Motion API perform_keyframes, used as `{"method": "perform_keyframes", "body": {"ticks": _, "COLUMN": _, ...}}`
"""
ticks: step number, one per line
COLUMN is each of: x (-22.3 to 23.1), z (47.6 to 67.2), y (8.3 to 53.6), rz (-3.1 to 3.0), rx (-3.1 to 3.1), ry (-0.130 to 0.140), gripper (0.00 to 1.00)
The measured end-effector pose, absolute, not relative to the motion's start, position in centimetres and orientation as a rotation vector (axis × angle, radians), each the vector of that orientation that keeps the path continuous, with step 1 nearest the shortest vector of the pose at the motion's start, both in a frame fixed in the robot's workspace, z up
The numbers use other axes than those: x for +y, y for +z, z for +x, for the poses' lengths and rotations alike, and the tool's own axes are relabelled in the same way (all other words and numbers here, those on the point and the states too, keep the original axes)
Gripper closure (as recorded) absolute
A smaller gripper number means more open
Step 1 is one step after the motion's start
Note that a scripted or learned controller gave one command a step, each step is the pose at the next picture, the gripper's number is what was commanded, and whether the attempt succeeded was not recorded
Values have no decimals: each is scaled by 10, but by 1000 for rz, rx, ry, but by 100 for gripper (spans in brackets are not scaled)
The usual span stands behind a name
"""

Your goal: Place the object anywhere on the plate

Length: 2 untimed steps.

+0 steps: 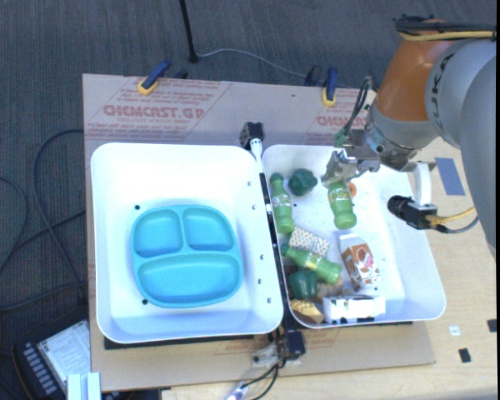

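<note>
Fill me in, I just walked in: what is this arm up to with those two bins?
The arm's gripper is down over the right bin, at the top of a light green bottle-like object among a heap of small items. Whether it has a hold on that object cannot be told. The blue divided plate sits in the left bin, with nothing placed on it yet.

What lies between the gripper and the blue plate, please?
In the camera view, from the gripper toward the blue plate lie a dark green object, a green bottle and the bins' adjoining walls.
</note>
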State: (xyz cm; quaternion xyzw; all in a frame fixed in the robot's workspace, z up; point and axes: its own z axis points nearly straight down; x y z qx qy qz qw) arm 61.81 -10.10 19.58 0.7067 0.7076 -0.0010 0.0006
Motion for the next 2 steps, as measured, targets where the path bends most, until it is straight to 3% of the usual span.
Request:
{"method": "perform_keyframes", "body": {"ticks": 1, "x": -30, "z": 585, "y": 211, "rz": 2220, "rx": 2223, "ry": -1, "gripper": 100}}
{"method": "perform_keyframes", "body": {"ticks": 2, "x": -6, "z": 615, "y": 342, "rz": 2217, "rx": 2220, "ry": 4, "gripper": 100}}
